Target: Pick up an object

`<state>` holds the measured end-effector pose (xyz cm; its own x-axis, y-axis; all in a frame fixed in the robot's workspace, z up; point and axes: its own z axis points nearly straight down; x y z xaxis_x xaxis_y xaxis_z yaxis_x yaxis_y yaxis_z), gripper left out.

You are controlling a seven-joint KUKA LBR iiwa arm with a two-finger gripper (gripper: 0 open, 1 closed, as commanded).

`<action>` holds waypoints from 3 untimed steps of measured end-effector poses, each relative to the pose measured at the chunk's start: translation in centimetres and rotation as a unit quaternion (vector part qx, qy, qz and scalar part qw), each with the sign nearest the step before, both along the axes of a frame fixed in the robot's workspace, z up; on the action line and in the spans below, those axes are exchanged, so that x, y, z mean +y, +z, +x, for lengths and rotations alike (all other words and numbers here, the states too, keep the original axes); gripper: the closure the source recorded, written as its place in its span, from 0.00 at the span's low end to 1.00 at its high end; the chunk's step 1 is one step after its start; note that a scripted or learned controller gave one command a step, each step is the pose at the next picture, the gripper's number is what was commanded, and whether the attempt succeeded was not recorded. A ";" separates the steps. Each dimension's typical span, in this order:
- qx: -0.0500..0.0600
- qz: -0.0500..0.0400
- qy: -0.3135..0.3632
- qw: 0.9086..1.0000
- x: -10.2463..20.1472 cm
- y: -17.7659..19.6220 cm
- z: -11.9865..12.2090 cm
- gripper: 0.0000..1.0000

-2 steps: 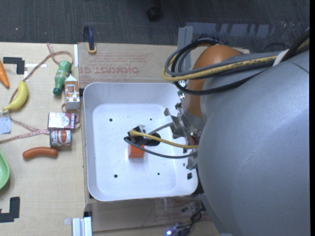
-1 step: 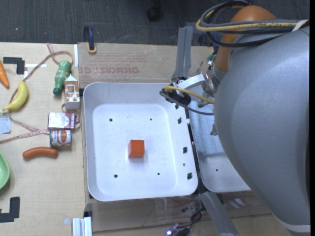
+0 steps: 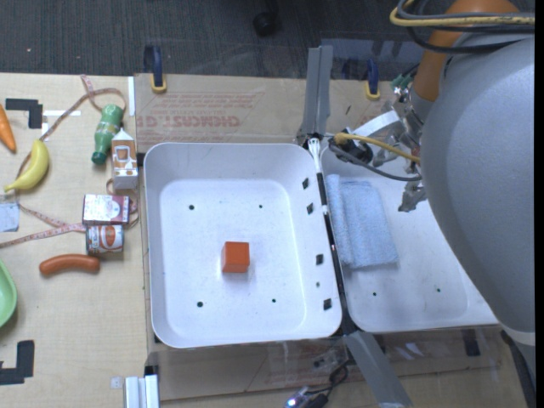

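- Camera view looks down on our worktop (image 3: 76,330), which holds two white bins side by side.
- We see a small orange block (image 3: 236,257) lying in the left bin (image 3: 170,313). It sits near the middle of the bin floor, a bit toward the front, and it touches no wall.
- We see a folded blue-grey cloth (image 3: 361,223) lying in the right bin (image 3: 408,308), close to the wall that the two bins share.
- Our big grey arm (image 3: 484,168) comes in from the right and covers much of the right bin. It has an orange band (image 3: 463,24) near the top, and black and yellow cables (image 3: 374,150) run by it.
- Our hand is somewhere under the arm, over the right bin, and we cannot tell if it is open or closed.
- The orange block is well apart from the arm. It lies to the left of it, with the shared bin wall and the cloth in between.
- Nothing touches the block.
- On the worktop, left of the bins, we see a banana (image 3: 29,167), a green bottle (image 3: 107,130), a small carton (image 3: 124,161), a little box (image 3: 106,208), a can (image 3: 104,239) and a sausage (image 3: 70,265).
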<state>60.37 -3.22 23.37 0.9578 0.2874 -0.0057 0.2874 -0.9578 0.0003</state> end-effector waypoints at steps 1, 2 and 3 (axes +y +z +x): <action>0.000 0.000 0.004 1.000 -5.5 5.4 -4.0 0.00; 0.000 0.000 -0.033 0.999 -15.1 3.8 -2.8 0.00; 0.004 0.000 -0.030 1.000 -15.0 4.5 -2.8 1.00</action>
<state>57.60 -18.24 27.88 0.9733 0.2291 -0.0126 0.2291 -0.9734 -0.0014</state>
